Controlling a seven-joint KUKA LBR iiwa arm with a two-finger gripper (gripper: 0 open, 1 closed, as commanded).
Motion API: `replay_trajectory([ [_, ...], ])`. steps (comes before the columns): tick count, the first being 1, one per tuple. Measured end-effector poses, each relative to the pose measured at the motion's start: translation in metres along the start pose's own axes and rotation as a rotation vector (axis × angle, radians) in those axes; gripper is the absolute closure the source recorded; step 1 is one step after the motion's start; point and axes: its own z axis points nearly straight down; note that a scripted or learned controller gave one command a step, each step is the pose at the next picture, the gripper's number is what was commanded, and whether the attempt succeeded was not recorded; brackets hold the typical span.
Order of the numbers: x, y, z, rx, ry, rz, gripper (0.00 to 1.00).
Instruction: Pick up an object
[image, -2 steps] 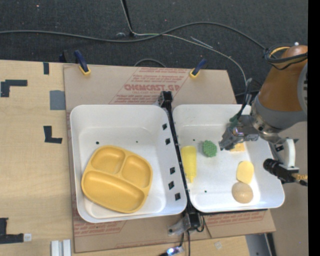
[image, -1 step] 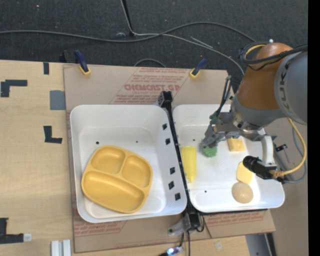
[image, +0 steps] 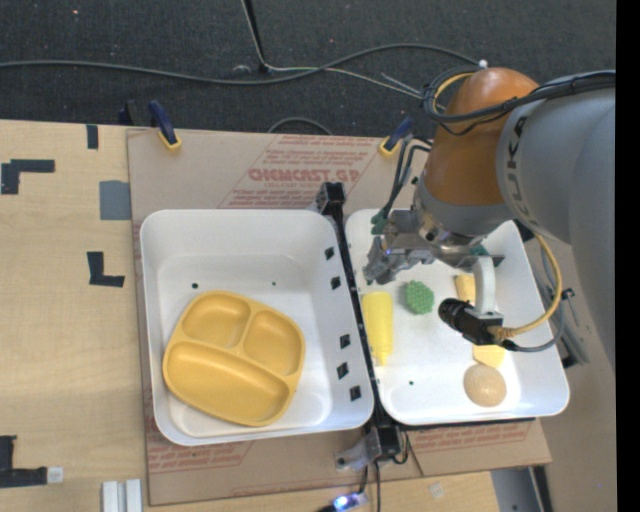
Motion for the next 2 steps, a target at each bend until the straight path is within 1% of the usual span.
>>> replay_trajectory([
  [2, 0.102, 0.031, -0.01, 0.0, 0.0, 0.001, 1.0],
])
